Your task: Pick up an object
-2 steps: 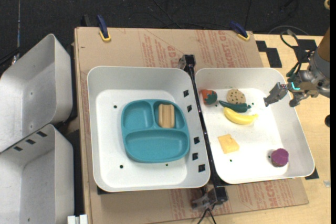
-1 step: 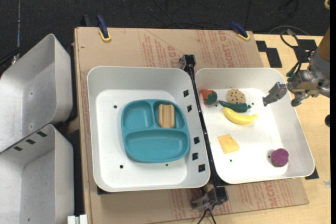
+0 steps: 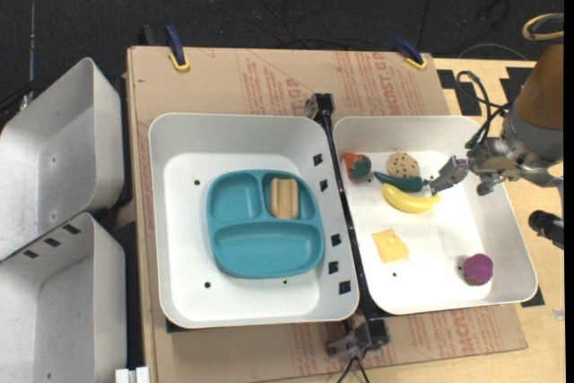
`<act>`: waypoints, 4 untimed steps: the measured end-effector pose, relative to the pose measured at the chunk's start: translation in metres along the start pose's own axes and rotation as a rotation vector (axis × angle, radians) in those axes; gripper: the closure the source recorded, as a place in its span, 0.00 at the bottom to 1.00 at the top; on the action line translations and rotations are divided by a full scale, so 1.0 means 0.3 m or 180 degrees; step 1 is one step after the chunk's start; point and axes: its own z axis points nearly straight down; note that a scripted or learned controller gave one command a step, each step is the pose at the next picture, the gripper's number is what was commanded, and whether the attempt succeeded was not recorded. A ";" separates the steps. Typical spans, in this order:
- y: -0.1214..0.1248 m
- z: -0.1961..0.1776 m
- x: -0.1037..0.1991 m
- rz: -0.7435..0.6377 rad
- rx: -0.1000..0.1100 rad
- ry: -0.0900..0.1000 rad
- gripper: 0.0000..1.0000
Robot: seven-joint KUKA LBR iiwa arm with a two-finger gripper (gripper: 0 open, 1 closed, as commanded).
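One gripper (image 3: 446, 178) by banana (image 3: 410, 198), fingers perhaps indistinct

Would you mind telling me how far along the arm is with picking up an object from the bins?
Done: the gripper has reached into the right bin, close to the right end of the banana.
In hand: nothing visibly between its fingers; the banana lies on the bin floor.
Left: grasp and lift. The cookie, cheese slice and purple piece also lie untouched; the teal tray sits in the left bin.
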 end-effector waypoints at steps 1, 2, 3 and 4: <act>-0.026 0.155 -0.007 0.0013 0.0000 0.0000 0.00; -0.027 0.334 -0.004 0.0012 0.0001 0.0001 0.00; -0.023 0.289 -0.007 0.0014 -0.0018 -0.0005 1.00; -0.018 0.078 -0.009 0.0001 -0.0030 -0.0011 1.00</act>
